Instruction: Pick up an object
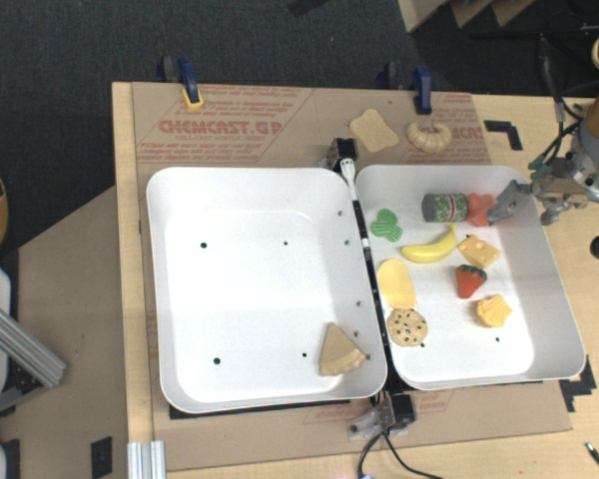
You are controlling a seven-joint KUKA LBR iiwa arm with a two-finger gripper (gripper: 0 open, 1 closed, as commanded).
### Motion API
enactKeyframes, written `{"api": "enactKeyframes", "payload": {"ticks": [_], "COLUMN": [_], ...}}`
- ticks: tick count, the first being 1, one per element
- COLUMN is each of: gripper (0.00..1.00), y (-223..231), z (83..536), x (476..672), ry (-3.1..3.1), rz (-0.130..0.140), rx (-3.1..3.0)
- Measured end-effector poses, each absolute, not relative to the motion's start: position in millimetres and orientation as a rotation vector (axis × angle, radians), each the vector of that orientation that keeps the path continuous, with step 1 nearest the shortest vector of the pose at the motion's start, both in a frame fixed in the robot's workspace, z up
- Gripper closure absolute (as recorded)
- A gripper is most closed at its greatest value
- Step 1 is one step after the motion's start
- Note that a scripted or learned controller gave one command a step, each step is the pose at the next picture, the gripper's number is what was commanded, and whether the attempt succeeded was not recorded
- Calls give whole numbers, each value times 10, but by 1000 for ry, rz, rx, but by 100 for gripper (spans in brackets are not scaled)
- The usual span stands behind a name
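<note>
Hovering over the right bin (549, 297), my gripper (524, 200) sits beside the red block (480, 209) and green can (444, 207); its grip state I cannot tell. Banana (428, 248) lies nearby; a tan wedge (337, 351) rests in the left bin (180, 297).

The gripper (524, 200) hangs over the far right edge of the right bin (549, 312), near a red piece (479, 209) that lies just beside a green can (444, 207). In that bin also lie a banana (428, 249), a green leafy piece (385, 226), a pale yellow oval (396, 283), a cookie (407, 327), a strawberry (469, 281) and two yellow chunks (493, 311). The left bin (240, 267) holds a tan wedge (337, 351) near its front right corner; on the board (240, 123) behind the bins sit a bread slice (373, 131) and a small pastry (429, 135).
</note>
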State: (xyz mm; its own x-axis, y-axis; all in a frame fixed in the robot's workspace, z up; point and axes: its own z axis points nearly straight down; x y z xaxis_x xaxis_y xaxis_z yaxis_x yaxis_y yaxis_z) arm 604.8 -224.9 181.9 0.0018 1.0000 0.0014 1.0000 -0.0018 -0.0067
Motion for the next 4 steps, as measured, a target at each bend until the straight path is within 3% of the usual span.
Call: {"api": "enactKeyframes", "payload": {"ticks": [1, 2, 3, 4], "gripper": [0, 0, 0, 0], "y": [-2104, -1274, -1015, -1451], "z": [804, 850, 846, 1781], "x": [6015, 6283, 5709, 6233], "ry": [-2220, -2228, -2216, -2231], "rz": [1, -2, 4, -9], "rx": [-2215, -2216, -2218, -2232]}}
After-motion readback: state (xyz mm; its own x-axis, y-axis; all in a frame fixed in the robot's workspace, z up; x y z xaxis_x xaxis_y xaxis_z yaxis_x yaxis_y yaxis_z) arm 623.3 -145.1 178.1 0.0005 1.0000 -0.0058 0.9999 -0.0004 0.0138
